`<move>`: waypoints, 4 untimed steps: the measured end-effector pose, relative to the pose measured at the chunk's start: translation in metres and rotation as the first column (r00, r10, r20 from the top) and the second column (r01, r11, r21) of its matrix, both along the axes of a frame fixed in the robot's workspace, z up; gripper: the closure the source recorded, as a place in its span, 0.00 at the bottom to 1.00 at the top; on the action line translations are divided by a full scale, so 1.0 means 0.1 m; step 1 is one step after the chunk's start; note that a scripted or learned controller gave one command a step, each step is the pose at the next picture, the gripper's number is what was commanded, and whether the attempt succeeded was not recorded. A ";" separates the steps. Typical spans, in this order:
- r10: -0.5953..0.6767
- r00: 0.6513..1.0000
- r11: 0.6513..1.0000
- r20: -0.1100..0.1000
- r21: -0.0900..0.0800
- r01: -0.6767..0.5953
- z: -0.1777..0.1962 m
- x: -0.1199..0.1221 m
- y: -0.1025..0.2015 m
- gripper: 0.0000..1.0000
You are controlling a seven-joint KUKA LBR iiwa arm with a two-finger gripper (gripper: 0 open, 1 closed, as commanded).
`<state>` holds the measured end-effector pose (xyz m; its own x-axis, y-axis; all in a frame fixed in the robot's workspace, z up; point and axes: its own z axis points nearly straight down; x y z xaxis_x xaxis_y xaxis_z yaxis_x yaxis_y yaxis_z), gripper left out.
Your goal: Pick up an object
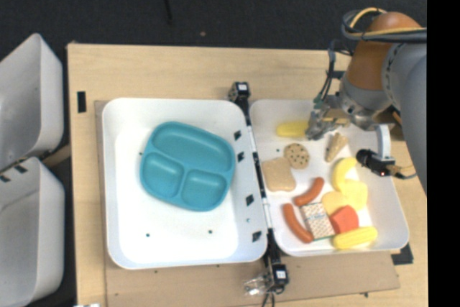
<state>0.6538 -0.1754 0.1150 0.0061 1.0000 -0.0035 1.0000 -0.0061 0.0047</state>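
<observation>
Pick-up: not yet done; nothing lifted.
Gripper [321, 127] low in right bin [399, 226], fingers apart, holding nothing, just beside yellow piece [290, 129]; cookie [295, 154], sausages [310, 191] lying loose. Left bin [115, 226]: blue tray [187, 166].

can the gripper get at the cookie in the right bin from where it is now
Probably yes: the cookie lies flat with bare bin floor around it, just beside the gripper, and nothing sits on top.

teal divided plate [187, 166], left bin [122, 226]
</observation>
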 end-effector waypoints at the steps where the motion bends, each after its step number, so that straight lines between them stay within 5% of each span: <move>1: 0.002 1.000 1.000 0.002 0.001 -0.002 0.46 -0.03 -0.03 1.00; 3: 0.009 1.000 1.000 0.001 0.001 -0.009 1.29 0.04 -0.02 1.00; 4: 0.011 1.000 1.000 -0.004 0.004 -0.011 1.32 -0.01 0.43 1.00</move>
